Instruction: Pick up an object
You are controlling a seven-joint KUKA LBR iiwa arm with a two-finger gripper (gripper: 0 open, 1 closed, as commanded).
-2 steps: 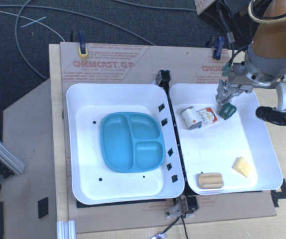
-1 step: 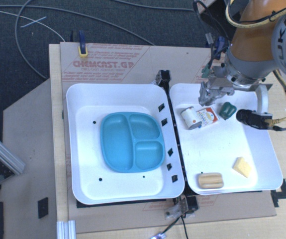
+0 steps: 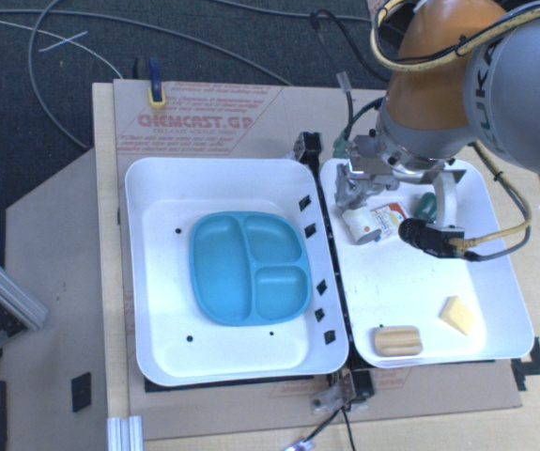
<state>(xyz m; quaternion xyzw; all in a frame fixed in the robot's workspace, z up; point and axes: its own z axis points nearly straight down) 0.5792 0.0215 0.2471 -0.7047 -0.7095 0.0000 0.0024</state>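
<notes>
**Camera view: arm over right bin, grasp unconfirmed**

Camera view puts your arm (image 3: 467, 73), the largest item, reaching in from the right with its orange band above the far end of the right bin (image 3: 504, 299). The left bin (image 3: 157, 327) lies beside it, the two touching along their inner edges. You have a blue divided plate (image 3: 249, 267) lying flat in the middle of the left bin. Your gripper (image 3: 362, 188) hangs low at the far left of the right bin. Whether its jaws are open or closed you cannot tell from this angle. Just below the gripper lies a white tube (image 3: 371, 224) with orange marking, possibly touching; contact is unclear. A tan block (image 3: 396, 341) sits at the near edge of the right bin. A yellow wedge (image 3: 458, 315) lies just right of it, apart.
</notes>
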